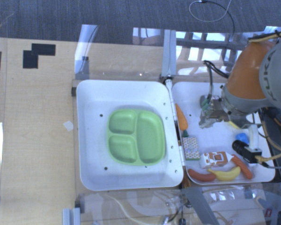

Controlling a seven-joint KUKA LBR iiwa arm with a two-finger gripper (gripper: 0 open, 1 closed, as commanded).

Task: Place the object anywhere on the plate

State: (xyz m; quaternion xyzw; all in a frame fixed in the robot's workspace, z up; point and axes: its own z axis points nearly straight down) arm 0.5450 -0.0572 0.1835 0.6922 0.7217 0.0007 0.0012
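Hand (pixel 209 117) hovers low over the right bin (pixel 196 90); I cannot tell its grip. Likeliest object, a carrot (pixel 181 117), lies by the bin's left wall: probably light, stiff and smooth, best gripped mid-length. Green plate (pixel 136 136) waits in the left bin (pixel 91 125).

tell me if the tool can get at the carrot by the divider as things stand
Probably yes: the carrot lies uncovered along the right bin's left wall, and the tool hangs just right of it. That wall may crowd one side.
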